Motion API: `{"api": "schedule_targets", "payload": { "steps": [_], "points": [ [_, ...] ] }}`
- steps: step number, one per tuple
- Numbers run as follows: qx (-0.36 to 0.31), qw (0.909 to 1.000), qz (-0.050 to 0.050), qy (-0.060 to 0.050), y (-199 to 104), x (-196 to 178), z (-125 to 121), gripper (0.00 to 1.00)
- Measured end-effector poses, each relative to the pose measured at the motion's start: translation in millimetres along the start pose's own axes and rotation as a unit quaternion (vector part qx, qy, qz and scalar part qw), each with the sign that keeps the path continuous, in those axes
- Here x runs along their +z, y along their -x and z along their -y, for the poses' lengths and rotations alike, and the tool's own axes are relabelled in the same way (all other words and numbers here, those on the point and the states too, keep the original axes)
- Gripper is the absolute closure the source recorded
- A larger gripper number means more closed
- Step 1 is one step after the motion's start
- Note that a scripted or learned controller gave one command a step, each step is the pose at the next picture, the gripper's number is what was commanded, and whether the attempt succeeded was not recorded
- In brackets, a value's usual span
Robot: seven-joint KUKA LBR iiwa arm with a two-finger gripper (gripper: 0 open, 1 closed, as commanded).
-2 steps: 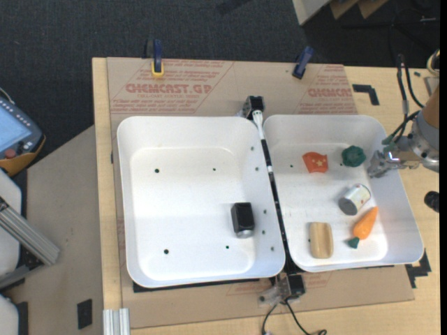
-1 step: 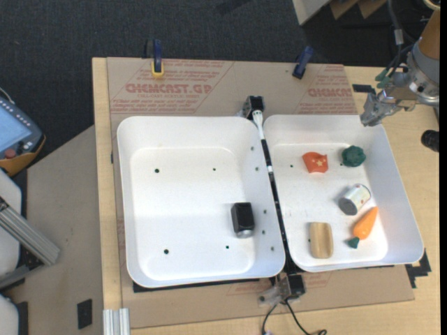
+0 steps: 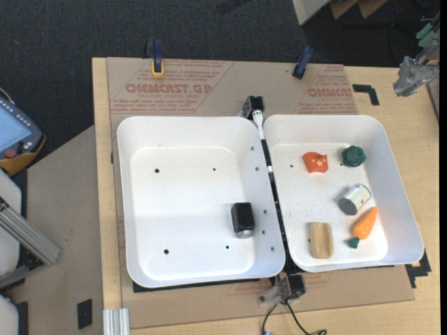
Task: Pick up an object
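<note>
The left bin point(image 3: 140, 152) holds a small black block point(image 3: 242, 218) near its right wall. In the right bin point(image 3: 391, 145) lie a red piece point(image 3: 316, 162), a dark green lump point(image 3: 353, 156), a grey and white cylinder point(image 3: 355, 199), an orange carrot-shaped toy point(image 3: 364, 225) and a tan wooden block point(image 3: 320, 239). My gripper point(image 3: 417, 72) shows as a grey metal shape at the far right edge, above and behind the right bin, well away from every object. Nothing can be seen in it.
Both bins sit on a brown board point(image 3: 209, 82) held by a yellow-blue clamp point(image 3: 156, 58) and a blue clamp point(image 3: 302, 62) at the back. Black brackets point(image 3: 254, 107) join the bins. A cable point(image 3: 286, 313) runs off at the front.
</note>
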State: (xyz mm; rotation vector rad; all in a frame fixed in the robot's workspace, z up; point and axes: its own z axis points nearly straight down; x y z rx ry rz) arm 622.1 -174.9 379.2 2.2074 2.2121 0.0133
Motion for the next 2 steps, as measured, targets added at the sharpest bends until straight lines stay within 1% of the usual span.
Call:
{"api": "schedule_targets", "payload": {
  "steps": [1, 2],
  "points": [
    [0.004, 0.9999, -0.003, -0.011, 42, 44, 35, 1.0],
    [0.002, 0.9999, -0.003, -0.01, 50, 36, 83, 1.0]
  ]
}}
